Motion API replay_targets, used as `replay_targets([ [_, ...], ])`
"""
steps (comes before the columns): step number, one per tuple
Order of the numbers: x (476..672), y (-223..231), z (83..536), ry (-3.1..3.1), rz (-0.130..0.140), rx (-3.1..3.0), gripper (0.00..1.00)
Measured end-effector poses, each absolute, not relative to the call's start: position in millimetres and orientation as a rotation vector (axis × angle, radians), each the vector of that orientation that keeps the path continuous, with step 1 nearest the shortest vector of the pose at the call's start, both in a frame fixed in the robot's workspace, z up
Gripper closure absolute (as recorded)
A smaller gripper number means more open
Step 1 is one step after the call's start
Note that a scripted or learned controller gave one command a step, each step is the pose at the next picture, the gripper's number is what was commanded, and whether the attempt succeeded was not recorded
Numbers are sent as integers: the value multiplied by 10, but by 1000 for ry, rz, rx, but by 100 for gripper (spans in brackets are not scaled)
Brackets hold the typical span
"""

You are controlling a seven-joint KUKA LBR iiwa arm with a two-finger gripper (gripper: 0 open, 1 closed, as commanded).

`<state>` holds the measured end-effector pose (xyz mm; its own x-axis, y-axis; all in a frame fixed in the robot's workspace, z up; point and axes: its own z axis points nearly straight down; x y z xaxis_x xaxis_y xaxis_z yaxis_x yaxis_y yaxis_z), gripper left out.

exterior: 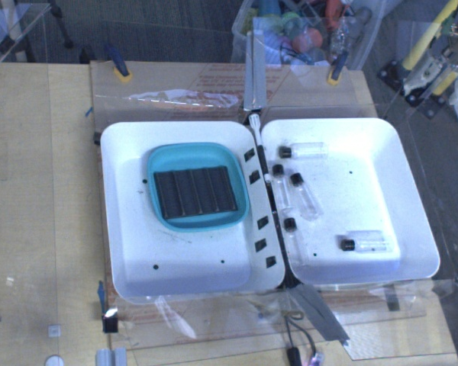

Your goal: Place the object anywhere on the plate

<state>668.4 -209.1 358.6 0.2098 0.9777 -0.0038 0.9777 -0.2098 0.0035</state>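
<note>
Clear vials (304,197) right of plate (196,187): bodies faint against white bin (412,227); count uncertain. Toy crate (313,14) cut by top edge.

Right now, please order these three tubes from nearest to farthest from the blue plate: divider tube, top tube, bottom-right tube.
1. Divider tube, along the left wall of the right bin, next to the plate.
2. Top tube, at that bin's far side.
3. Bottom-right tube, toward its front right corner.

A blue plate (196,186) with a dark ribbed insert (195,191) sat in the middle of the left bin (130,265). In the right bin (412,227), several clear vials with black caps lay: one (302,151) near the far edge, three (304,197) close to the left wall, one (364,243) toward the near right corner.
</note>
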Motion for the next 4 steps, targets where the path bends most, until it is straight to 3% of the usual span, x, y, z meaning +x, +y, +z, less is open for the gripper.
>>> replay_targets([
  [1, 6673, -2061, 2829, 1941, -3, 2471, 0],
  [2, 6672, -2084, 3877, 1905, 0, 2496, 0],
  [3, 6672, -2122, 3068, 1861, -3, 2532, 0],
  [4, 6671, -2091, 2634, 1839, -3, 2549, 0],
])
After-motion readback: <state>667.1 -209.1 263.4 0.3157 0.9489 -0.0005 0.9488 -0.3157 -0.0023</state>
